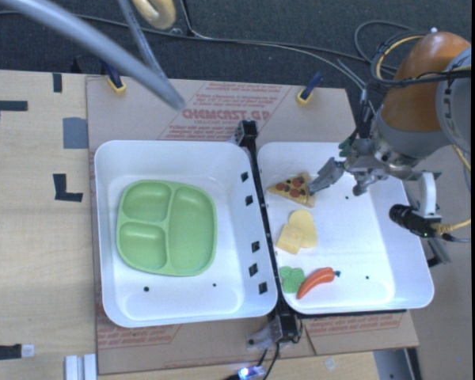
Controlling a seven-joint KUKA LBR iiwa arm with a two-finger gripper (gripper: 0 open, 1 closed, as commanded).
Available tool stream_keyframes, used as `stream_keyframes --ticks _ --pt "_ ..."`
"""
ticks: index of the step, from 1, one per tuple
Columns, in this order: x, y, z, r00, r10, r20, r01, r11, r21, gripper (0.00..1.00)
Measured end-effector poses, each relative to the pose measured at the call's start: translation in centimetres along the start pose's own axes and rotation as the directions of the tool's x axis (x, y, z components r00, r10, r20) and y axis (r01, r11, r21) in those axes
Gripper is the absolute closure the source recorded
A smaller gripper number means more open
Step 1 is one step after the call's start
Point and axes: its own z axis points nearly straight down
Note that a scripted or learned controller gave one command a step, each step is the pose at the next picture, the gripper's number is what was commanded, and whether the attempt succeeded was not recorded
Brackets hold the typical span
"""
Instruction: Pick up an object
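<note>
Landmark: right bin [396, 287], one of two white bins on the counter [32, 212].
Hand [344, 179]: over the right bin's far end, fingers spread, one tip near the pizza slice, nothing between them.
Pizza slice [293, 188]: far-left part of the right bin, by the divider.
Cheese pieces [298, 233]: just nearer than the pizza slice.
Green leaf [290, 278] and red pepper [316, 281]: near-left corner, touching.
Green divided plate [166, 228]: in the left bin [111, 291].

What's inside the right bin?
In the right bin: pizza slice, yellow cheese piece, green toy, red-orange pepper. The gripper and arm cover the bin's upper right corner.
</note>
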Motion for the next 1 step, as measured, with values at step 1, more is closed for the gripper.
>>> stream_keyframes --ticks 1 --pt "0.04 0.27 -0.81 1.000 -0.003 0.002 0.003 1.000 -0.014 0.00"
